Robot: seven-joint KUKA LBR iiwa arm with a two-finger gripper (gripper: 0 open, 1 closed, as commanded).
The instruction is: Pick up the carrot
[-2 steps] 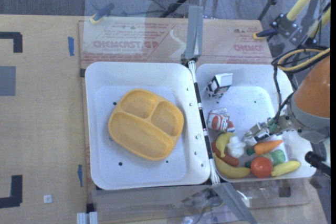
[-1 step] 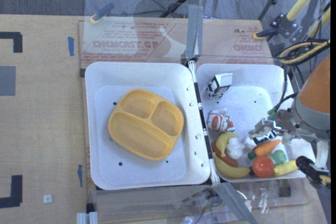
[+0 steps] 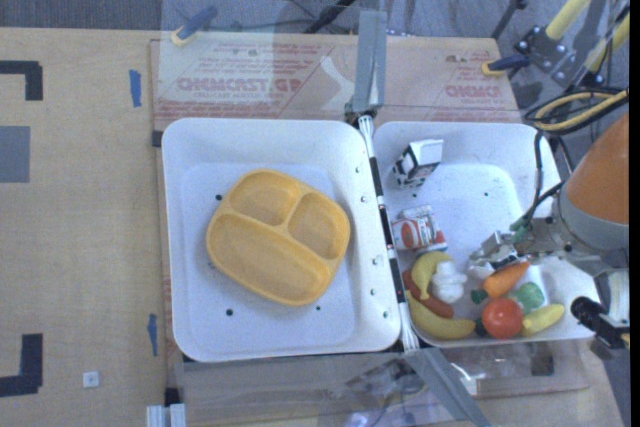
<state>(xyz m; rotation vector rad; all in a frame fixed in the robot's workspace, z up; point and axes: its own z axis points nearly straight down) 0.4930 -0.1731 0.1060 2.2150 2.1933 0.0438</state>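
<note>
The end effector (image 3: 503, 250) sits right over the carrot (image 3: 505, 277) near the bench's right edge; I cannot tell its grip.

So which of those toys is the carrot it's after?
Look in the right-hand white bin, at the pile of toy food in its near right corner. The carrot is the small orange tapered piece beside the gripper, above the round red tomato.

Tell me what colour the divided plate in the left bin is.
Yellow divided plastic plate, seen in the camera view.
</note>
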